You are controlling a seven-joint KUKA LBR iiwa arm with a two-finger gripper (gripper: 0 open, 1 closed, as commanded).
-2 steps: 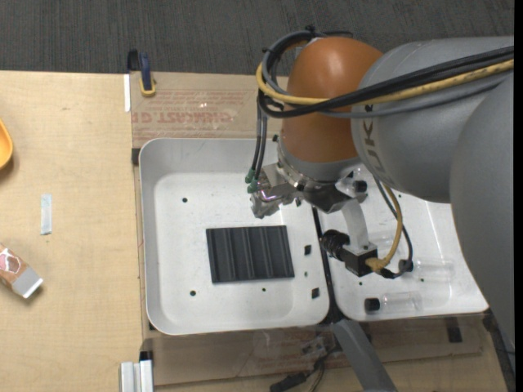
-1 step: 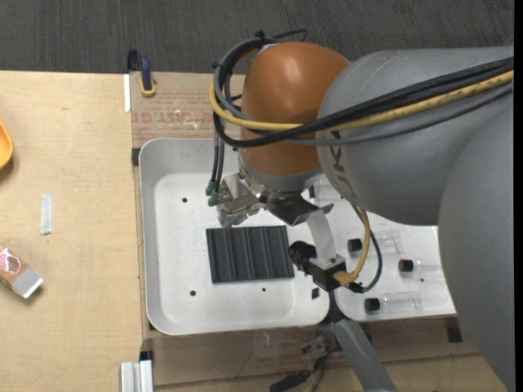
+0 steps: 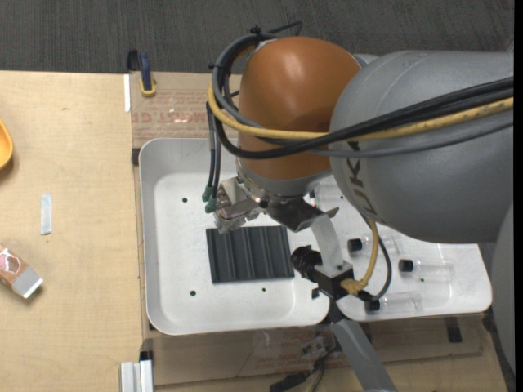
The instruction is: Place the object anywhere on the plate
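Looming closest to the lens, the grey arm (image 3: 425, 145) with its orange band (image 3: 298, 96) reaches in from the right and hangs over the left white bin (image 3: 163, 300), hiding much of what lies under the wrist. Just below the wrist, the pincer (image 3: 237, 211) points down at the bin floor, its tip over the upper left corner of a dark ribbed plate (image 3: 249, 253) that lies flat in the bin, its ribs running away from the camera and its longer side running left to right. Whether the pincer is clenched or released I cannot tell, and no object is visible between its tips; the thing to be placed cannot be made out from this angle. What matters for the coming move is that the plate sits directly beneath and slightly toward the camera from the pincer, so a release there would likely land near the plate's far left edge.
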